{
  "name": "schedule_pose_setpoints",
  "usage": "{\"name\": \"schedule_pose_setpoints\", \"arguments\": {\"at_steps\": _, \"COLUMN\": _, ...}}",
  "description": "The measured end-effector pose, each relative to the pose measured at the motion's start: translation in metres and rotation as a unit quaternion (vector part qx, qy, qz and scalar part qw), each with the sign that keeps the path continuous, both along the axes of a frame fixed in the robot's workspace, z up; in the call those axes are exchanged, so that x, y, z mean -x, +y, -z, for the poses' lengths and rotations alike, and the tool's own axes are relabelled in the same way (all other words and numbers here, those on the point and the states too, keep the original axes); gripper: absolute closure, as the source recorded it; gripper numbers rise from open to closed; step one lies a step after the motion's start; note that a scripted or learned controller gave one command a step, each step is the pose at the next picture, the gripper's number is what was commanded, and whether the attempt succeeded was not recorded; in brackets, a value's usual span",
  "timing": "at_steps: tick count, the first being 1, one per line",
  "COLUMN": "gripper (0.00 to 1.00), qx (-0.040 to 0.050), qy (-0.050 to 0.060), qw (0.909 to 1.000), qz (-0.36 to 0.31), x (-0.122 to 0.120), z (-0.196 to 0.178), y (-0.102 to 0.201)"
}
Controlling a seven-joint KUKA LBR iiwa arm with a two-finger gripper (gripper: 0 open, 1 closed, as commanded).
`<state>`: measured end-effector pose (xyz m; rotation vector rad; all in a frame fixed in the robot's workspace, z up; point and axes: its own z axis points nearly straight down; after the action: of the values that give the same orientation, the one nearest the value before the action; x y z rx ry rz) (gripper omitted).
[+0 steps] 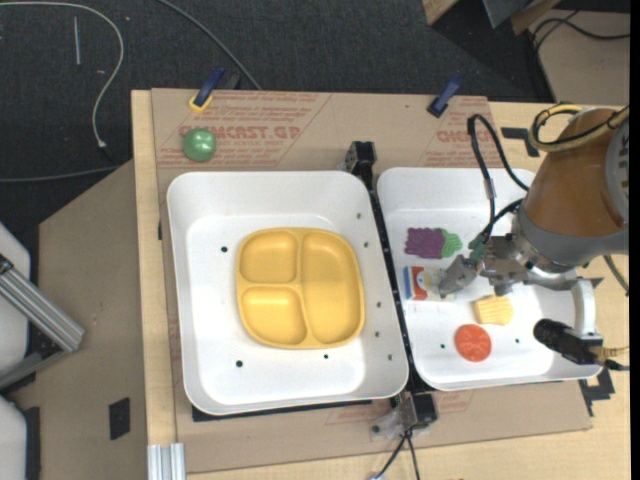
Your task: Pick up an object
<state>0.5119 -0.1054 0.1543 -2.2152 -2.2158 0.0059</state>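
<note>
Over the right bin, your gripper hangs low near the bin's left side, arm coming in from the right; from this slanted look you can't tell how its tip is set, and nothing visibly sits in it, so treat the pick as not yet made. Candidate objects all lie in that bin: purple grapes with a green leafy bit touching them on the right, just above the gripper; a small red-blue-white item just left of it, partly hidden; a yellow wedge just below-right; an orange-red round piece near the front wall. To do this well, commit to one target — the yellow wedge or the round piece look easiest, my guess, since each lies apart from its neighbours. Centre over it, come straight down, close only once it sits between the jaws, then lift clear of the wall. The item by the left wall looks risky: too close to the rim. Counts: two white bins, one yellow divided plate in the left bin, one green ball out on the cardboard, two blue clamps at the back edge, four or five small objects in the right bin.
</note>
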Motion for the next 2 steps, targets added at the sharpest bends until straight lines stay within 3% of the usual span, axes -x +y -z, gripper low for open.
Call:
{"name": "schedule_pose_setpoints", "arguments": {"at_steps": 1, "gripper": 0.0, "qx": 0.0007, "qy": -0.003, "qw": 1.0, "qz": 0.0, "x": 0.0007, "z": 0.0579, "y": -0.0074}}
{"name": "schedule_pose_setpoints", "arguments": {"at_steps": 2, "gripper": 0.0, "qx": 0.0026, "qy": -0.008, "qw": 1.0, "qz": 0.0, "x": -0.0023, "z": 0.0654, "y": -0.0085}}
